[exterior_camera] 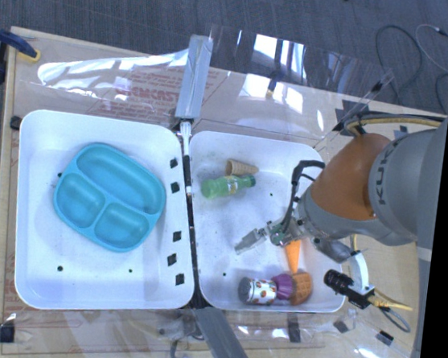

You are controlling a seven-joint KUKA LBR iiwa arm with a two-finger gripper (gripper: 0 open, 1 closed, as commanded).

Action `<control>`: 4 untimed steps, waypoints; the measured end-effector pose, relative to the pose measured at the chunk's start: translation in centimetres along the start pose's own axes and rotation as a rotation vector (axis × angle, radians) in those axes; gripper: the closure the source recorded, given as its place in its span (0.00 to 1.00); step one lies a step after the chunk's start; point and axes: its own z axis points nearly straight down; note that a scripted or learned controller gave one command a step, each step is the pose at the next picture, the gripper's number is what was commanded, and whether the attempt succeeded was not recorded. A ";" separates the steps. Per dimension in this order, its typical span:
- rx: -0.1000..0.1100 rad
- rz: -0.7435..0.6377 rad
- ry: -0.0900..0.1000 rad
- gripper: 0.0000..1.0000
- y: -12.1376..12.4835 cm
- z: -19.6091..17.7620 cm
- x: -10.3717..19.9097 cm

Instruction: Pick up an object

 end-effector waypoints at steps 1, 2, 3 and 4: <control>-0.003 0.008 -0.003 0.00 7.2 -4.9 -3.0; -0.001 0.007 -0.002 0.00 12.6 0.8 -5.2; -0.001 -0.088 -0.002 0.00 8.5 -4.9 -2.9; 0.001 -0.157 -0.002 0.00 11.2 0.9 2.8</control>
